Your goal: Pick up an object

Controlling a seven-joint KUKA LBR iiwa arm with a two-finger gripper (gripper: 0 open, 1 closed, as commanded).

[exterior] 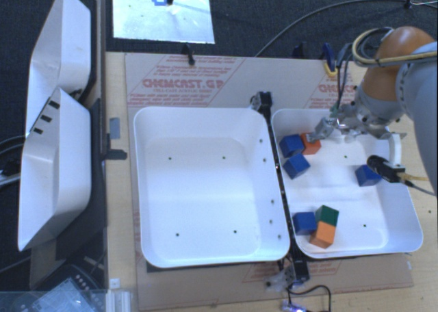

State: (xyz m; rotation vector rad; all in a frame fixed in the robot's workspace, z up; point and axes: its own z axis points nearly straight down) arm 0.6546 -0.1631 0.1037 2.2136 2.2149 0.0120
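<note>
Over at nine o'clock, off the bench, a pair of spare white trays (58, 119) leans stacked on edge. Up at twelve o'clock a shiny metal plate (163, 1) lies on the dark floor, and below it a clear sheet with red lettering (183, 81) covers the wooden bench top.

Now the left bin (205, 187), sitting square in the middle, its white floor dotted with small holes. Tight against its three o'clock side is the right bin (404, 232), and that is where all the blocks are.

At the right bin's eleven o'clock corner, a blue block (291, 144) touches a small orange block (311, 145), with another blue block (296, 165) just below them. Down at six o'clock in that bin, a blue block (304, 222) sits beside a green block (328, 215), and an orange block (323, 235) touches the green one from below. At three o'clock in the bin, one more blue block (367, 176) sits alone.

The arm (404, 78) comes in from two o'clock, orange band showing. Its gripper (327, 128) reaches down over the far rim of the right bin, tip just beside the small orange block at that block's one o'clock. Nothing sits between the fingers that I can see, and whether they are spread or closed I cannot tell from here
</note>
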